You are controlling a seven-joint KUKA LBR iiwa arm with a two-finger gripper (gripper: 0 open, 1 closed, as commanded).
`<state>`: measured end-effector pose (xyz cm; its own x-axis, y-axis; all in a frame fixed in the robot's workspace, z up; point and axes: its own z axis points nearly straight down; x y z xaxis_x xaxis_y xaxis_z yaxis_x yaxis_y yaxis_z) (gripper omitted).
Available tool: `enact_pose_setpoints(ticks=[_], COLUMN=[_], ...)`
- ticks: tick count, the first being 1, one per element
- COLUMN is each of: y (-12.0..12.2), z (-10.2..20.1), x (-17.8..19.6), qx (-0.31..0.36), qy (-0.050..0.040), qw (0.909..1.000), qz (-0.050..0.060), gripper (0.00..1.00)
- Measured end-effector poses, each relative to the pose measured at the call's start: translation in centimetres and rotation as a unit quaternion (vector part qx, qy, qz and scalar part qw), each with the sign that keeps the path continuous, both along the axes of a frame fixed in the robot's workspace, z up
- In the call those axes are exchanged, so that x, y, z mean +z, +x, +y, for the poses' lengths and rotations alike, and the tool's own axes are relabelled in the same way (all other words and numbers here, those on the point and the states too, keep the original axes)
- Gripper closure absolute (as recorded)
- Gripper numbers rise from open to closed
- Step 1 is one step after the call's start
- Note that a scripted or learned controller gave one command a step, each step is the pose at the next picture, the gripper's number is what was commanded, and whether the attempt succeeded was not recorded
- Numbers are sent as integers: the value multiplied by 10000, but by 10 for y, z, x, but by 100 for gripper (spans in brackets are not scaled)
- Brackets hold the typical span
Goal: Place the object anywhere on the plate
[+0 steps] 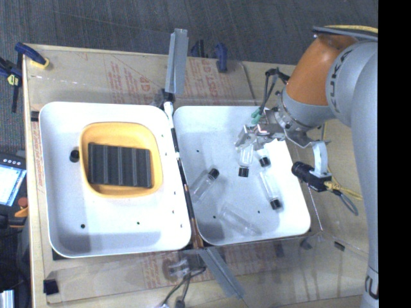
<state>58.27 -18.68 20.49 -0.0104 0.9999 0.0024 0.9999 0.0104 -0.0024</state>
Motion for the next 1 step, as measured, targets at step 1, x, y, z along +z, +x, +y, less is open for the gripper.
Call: enact_pose_setpoints(ticks=[1], y=[10], z=[59], x=[6], qx=[508], qy=[-1], qw=[9987], qz=[15], gripper=[100])
